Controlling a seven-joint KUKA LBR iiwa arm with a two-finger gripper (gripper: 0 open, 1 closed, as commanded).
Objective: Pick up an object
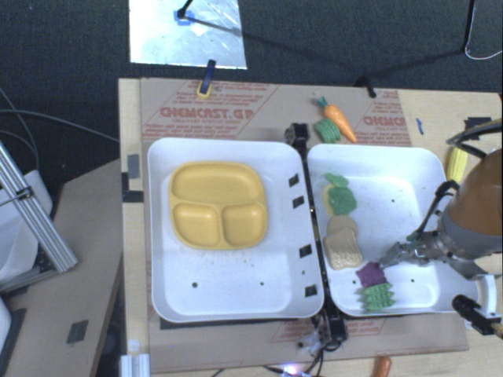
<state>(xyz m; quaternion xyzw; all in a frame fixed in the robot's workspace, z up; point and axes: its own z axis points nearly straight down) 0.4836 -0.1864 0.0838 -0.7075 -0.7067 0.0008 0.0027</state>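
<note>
The right bin (409, 167) holds several toy foods along its left side. From back to front they are a green leafy piece (340, 198), two beige bread slices (343, 248), a purple piece (371, 274) and a green ridged piece (377, 297). My gripper (395, 254) reaches in from the right, low over the bin floor. Its tip sits just right of the front bread slice and just above the purple piece. Nothing shows in its grasp.
The left bin (228, 289) bears a yellow divided plate (218, 205). A toy carrot (340, 119) and a green piece (326, 131) lie on the bench behind the right bin. A blue and yellow marker (207, 78) lies further back. The bins' shared rim (313, 226) runs between them.
</note>
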